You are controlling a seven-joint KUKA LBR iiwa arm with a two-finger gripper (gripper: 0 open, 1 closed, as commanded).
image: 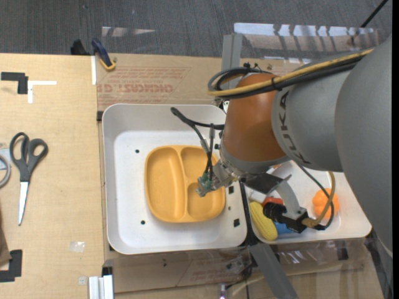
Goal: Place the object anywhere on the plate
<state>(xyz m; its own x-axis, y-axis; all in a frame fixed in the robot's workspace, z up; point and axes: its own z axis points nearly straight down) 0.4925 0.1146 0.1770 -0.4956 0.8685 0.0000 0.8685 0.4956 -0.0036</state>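
A single fixed camera looks down on the bench at a slant, taking in both white bins: the left bin (pixel 118 229) in full, the right one largely behind the arm (pixel 324 111), which enters from the right and looms close to the lens.

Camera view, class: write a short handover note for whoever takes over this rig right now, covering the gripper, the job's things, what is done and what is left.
Gripper: above the plate's right edge; its state cannot be told.
Plate: yellow, divided, in the left bin; nothing visible in its exposed compartments.
Right bin: yellow object, blue object and orange object, partly behind the arm.
Done: no object seen on the plate.
Left: confirm a grasp, then place an object on the plate.
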